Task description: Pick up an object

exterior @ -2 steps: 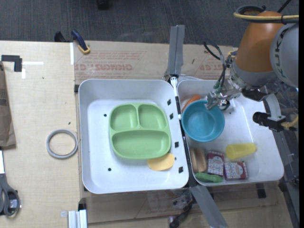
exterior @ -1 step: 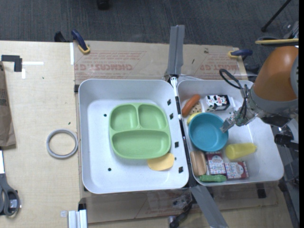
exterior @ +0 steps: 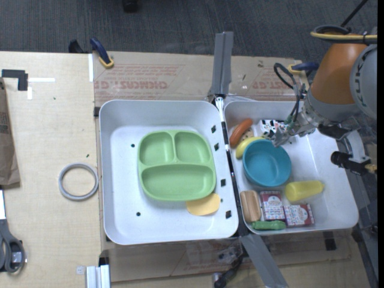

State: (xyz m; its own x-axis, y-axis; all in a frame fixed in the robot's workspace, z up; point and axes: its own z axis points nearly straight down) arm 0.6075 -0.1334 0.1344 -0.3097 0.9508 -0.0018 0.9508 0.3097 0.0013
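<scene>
Two shallow white bins side by side on cardboard over a light wood bench (exterior: 48,137); left bin (exterior: 111,173), right bin (exterior: 336,203). Grey divider bar (exterior: 222,65) runs back from where the bins meet. Roll of clear tape (exterior: 78,181) lies flat on the bench left of the left bin, well apart from it. Blue-and-yellow clamp (exterior: 102,53) at the cardboard's back left corner. Brown paper bag (exterior: 7,143) at the left edge, partly cut off. Black bracket with white tape strip (exterior: 18,80) at far left back. Scissors handles (exterior: 11,254) at bottom left corner. Dark grey carpet (exterior: 180,11) behind the bench.
</scene>
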